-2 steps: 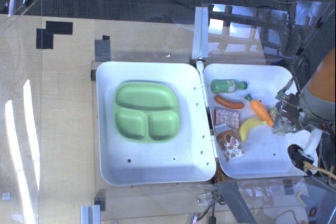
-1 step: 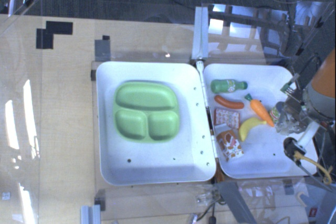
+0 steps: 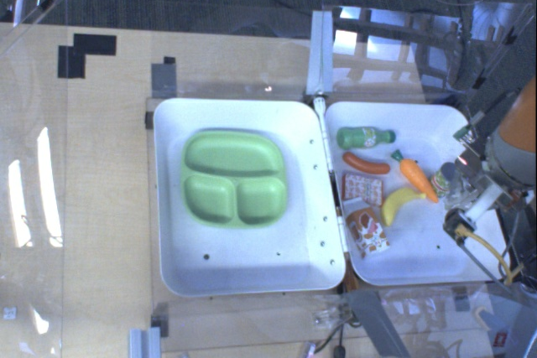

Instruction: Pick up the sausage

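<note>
The sausage (image 3: 366, 163) is a reddish-orange link lying across the upper left of the right bin (image 3: 436, 260). Just above it lies a green bottle (image 3: 364, 137). My gripper (image 3: 453, 187) hangs over the right side of the same bin, well to the right of the sausage and just right of the carrot (image 3: 416, 178). Nothing shows between its fingers, and the wrist hides how they stand.
A yellow banana (image 3: 399, 202), a printed packet (image 3: 362, 189) and a brown-and-white wrapped item (image 3: 367, 230) lie in the right bin below the sausage. The left bin (image 3: 176, 264) holds a green divided tray (image 3: 235, 178). A yellow cable (image 3: 487, 251) loops at the arm's right.
</note>
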Motion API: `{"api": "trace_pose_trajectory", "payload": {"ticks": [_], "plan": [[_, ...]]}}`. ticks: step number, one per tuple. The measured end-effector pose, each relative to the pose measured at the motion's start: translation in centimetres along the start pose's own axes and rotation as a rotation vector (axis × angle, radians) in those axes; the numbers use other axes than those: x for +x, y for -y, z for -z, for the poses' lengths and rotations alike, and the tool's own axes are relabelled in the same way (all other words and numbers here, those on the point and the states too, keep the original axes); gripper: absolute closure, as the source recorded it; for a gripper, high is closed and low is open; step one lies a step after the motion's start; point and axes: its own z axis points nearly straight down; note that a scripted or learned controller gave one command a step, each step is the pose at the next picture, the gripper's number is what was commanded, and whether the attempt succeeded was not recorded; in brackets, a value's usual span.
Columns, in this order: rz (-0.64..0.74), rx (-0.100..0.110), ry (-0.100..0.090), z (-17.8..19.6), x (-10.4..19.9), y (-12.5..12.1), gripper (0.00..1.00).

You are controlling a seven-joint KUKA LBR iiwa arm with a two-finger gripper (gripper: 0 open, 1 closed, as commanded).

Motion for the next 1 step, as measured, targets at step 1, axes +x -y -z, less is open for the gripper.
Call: {"api": "trace_pose_trajectory", "payload": {"ticks": [1], "plan": [[-0.252, -0.001, 0.0, 1.44, 1.29, -0.65, 1.0]]}}
